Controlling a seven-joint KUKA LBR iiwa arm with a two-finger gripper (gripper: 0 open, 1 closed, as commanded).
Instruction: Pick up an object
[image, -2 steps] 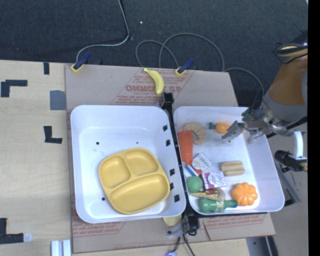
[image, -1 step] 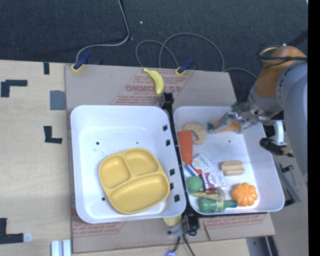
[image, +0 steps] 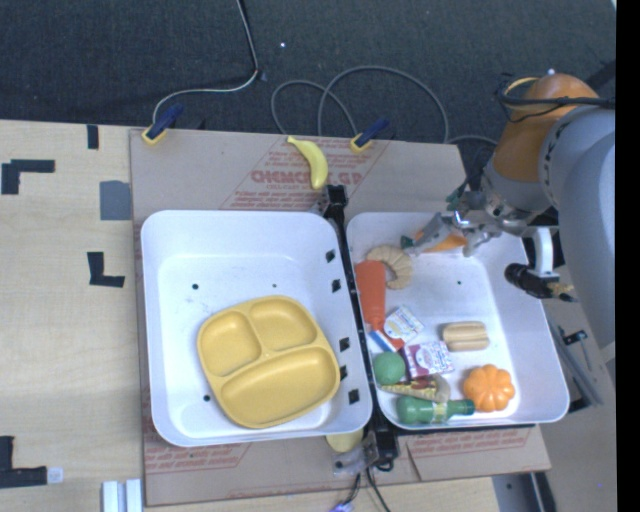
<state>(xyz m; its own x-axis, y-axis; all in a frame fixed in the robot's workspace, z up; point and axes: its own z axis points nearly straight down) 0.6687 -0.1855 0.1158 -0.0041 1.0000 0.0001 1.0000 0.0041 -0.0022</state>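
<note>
Nearest me, a green toy (image: 432, 408) lies along the right bin's (image: 520, 300) front edge, while the hand (image: 447, 230) hovers at the back edge over a carrot (image: 452, 241), grip undecipherable, needing to descend.

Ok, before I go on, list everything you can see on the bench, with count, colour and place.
Bins: two, white, side by side.
Divided plate: one, yellow, left bin.
Banana: one, yellow, on cardboard behind the bins.
Pumpkin: one, orange, right bin, front.
Bread roll: one, tan, right bin, middle.
Carrot-like stick: one, orange-red, right bin, left edge.
Packets: about two, white and red, right bin.
Clips: two, blue and yellow, back edge.
Gripper: one, grey, over right bin's back.
</note>
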